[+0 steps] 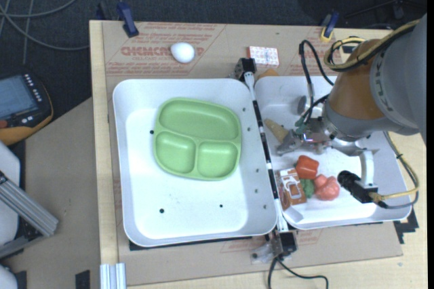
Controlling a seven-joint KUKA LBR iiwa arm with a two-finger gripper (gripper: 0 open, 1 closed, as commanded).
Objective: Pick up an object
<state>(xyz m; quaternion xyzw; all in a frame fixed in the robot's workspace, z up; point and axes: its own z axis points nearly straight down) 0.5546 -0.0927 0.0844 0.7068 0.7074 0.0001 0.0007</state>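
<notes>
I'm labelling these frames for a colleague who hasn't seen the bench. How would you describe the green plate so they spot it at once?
Start with the left white bin, the one away from the arm. The green plate lies flat in its upper middle, a rounded tray split into three compartments. It is pale green and the bin's one large item, unlike the small red and orange items piled in the right bin.

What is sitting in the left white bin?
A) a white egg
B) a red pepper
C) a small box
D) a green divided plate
D: the green divided plate with three compartments lies inside the left bin, while the colorful small items lie in the right bin.
</notes>
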